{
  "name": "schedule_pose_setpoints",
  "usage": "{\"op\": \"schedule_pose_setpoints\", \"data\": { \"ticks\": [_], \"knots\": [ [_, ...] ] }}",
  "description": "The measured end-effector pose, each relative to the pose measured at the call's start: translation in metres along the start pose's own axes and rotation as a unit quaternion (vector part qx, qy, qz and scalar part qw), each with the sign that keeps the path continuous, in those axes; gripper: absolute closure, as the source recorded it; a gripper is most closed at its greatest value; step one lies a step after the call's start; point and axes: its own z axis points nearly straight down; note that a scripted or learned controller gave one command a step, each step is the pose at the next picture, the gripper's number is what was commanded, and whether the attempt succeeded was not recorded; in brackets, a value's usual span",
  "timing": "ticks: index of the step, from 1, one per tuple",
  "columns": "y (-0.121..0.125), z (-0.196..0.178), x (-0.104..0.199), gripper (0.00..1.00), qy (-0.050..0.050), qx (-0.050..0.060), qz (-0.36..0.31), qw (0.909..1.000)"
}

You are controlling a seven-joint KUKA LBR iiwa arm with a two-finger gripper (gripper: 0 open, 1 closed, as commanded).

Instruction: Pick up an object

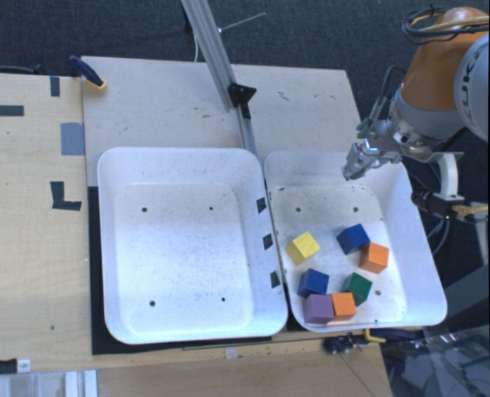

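My claw (pixel 359 165) hangs over the far edge of the right bin (pixel 418 222), near its far right corner, and from this slant I cannot tell how it is set, nor do I see anything carried in it. What I could lift lies well apart from me, bunched toward the near edge of that same bin: a yellow cube (pixel 304 246) toward the bin's left wall, a blue cube (pixel 353 238) and an orange cube (pixel 374 257) further right, then a second blue cube (pixel 314 282), a green cube (pixel 359 287), a purple cube (pixel 318 308) and a small orange cube (pixel 344 304) packed close at the near edge. The left bin (pixel 112 246) offers me nothing to reach for. My worry is the crowding. The purple and small orange cubes look to be touching, and the green one sits just beside them, so if I come down there I may land on a top face or wedge between two blocks and shove them rather than grip one. Several cubes sit turned at angles, so a badly aligned close could catch corners and squirt the block free. The yellow cube stands most alone and seems my safest choice, though dropping where I hang now would close me on bare bin floor.
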Motion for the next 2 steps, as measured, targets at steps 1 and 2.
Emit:
{"op": "schedule_pose_setpoints", "data": {
  "ticks": [1, 2],
  "knots": [
    [-0.017, -0.010, 0.053, 1.00, 0.000, 0.001, -0.001, 1.0000],
    [-0.034, 0.000, 0.099, 1.00, 0.000, 0.002, 0.000, 1.0000]
  ]
}}
